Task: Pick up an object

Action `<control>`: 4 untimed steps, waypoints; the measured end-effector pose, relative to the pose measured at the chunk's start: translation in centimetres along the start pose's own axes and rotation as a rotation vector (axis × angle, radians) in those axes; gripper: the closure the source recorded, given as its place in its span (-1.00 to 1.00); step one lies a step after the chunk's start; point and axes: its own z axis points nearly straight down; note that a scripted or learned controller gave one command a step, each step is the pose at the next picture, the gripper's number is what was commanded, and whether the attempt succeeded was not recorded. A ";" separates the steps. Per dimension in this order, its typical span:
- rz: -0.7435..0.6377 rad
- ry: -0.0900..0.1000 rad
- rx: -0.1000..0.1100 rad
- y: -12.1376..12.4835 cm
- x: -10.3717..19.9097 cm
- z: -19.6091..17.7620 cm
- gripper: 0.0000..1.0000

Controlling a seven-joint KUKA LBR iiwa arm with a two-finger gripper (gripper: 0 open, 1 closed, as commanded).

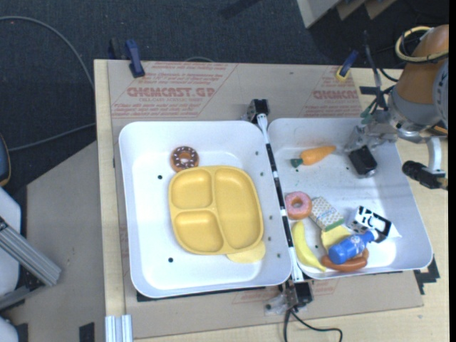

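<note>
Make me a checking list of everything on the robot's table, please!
Surface: brown board with red lettering, bearing two white bins, left bin and right bin.
Job's things: in the right bin, a carrot, pink donut, banana, blue toy, a sausage and a black-and-white piece, mostly heaped near the front.
Clutter: left bin holds a yellow divided plate and a chocolate donut behind it.
Grippers: gripper low over the right bin's back, right of the carrot; open or shut cannot be told.
Cables: grey cable on the floor at left; black cable at the front.
Surroundings: dark carpet, blue clamps at the board's back edge.
</note>
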 end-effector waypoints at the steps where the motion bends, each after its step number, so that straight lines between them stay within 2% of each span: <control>1: 0.005 0.001 0.006 0.6 5.1 1.2 1.00; 2: 0.005 0.000 0.005 -5.5 7.6 -7.0 1.00; 3: 0.006 0.000 0.006 -5.6 7.6 -7.0 -1.00; 4: 0.005 0.000 0.006 -5.5 -0.3 -1.6 -1.00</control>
